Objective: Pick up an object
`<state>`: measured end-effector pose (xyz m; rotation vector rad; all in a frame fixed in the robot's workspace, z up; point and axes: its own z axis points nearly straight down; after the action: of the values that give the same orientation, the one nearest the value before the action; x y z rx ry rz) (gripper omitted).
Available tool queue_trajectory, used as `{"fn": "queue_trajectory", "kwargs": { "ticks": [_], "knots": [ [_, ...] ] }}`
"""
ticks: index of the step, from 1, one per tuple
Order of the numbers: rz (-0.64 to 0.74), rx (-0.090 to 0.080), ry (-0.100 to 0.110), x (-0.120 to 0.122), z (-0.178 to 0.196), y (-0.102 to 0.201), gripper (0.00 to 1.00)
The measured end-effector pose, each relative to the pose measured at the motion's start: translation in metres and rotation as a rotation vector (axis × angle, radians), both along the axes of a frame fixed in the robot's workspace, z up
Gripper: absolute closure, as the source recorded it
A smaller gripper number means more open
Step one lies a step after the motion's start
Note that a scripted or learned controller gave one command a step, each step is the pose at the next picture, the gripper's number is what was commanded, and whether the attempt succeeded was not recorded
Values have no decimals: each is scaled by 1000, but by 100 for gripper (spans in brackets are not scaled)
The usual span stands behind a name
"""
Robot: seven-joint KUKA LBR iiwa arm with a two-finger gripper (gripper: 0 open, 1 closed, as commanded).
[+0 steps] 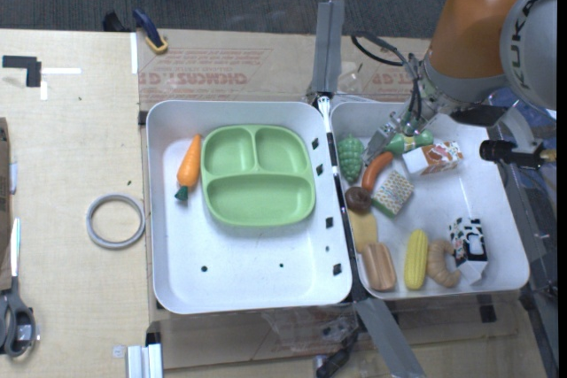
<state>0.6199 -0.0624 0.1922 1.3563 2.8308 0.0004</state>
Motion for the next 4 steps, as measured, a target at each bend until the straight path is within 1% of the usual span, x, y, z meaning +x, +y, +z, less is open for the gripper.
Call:
{"fn": "queue_trajectory", "kwargs": {
  "ticks": [1, 2, 3, 4],
  "knots": [
    [130, -1, -11, 9, -93, -44, 0],
    [-151, 3, 19, 29, -98, -37, 0],
    [-224, 6, 31, 34, -98, -41, 0],
    [-226, 0, 2, -42, -100, -44, 0]
  ]
}}
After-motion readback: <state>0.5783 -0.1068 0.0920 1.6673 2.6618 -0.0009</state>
